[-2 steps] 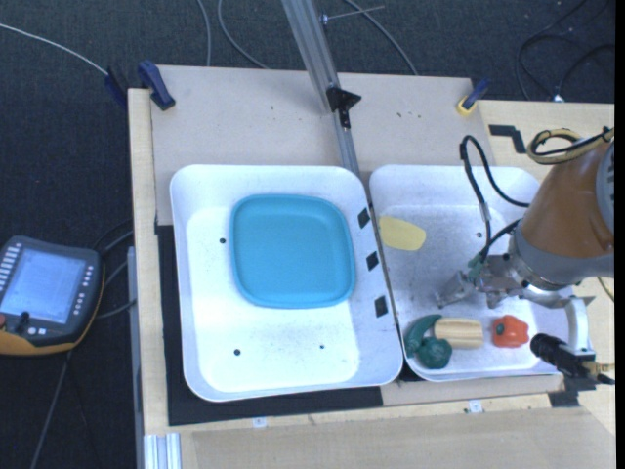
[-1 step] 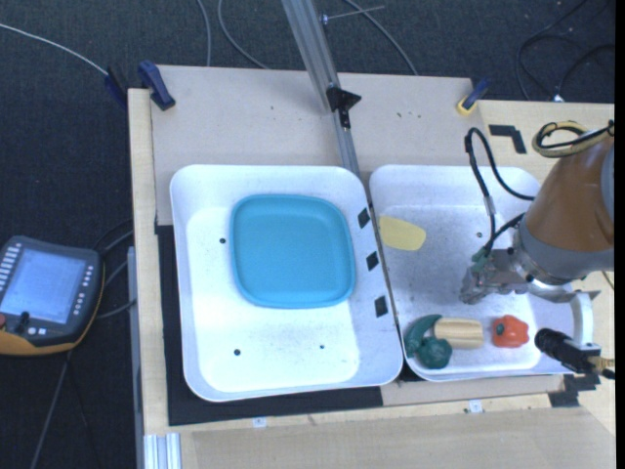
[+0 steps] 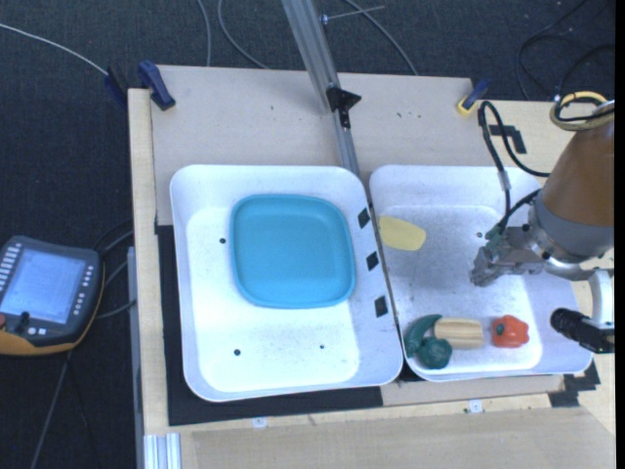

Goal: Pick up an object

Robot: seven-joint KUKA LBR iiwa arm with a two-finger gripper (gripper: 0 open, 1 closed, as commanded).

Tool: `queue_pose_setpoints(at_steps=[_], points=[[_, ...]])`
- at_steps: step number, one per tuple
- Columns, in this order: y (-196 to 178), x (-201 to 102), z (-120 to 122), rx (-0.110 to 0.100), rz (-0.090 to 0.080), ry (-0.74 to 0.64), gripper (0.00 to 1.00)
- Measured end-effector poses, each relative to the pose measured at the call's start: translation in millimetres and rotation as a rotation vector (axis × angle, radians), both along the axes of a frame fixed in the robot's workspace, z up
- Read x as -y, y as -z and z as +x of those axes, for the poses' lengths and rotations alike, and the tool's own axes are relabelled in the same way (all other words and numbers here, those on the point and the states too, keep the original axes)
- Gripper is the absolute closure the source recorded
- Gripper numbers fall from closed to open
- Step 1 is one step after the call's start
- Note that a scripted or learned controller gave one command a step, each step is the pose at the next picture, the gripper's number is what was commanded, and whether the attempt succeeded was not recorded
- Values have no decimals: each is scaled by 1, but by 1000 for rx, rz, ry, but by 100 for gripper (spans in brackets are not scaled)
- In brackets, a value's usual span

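Camera view: arm [image 3: 584, 179] over right bin [image 3: 430, 262].

The arm [image 3: 584, 179] has a broad orange-brown band above a grey wrist ring. A black cable [image 3: 500, 159] loops along it. The small hand [image 3: 485, 270] is dull grey metal.

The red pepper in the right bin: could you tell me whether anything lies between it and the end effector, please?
Nothing visible does. The end effector sits above bare bin floor, up and to the left of the red pepper. The wooden block and green toy lie further left along the right bin, off that path.
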State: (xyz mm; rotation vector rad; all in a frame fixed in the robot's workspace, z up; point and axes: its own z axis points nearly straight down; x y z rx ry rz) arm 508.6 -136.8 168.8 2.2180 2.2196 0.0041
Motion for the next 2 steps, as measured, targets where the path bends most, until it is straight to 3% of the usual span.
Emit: queue_pose_setpoints(at_steps=[2], points=[[-102,-5,3,2,0,-1,100]])
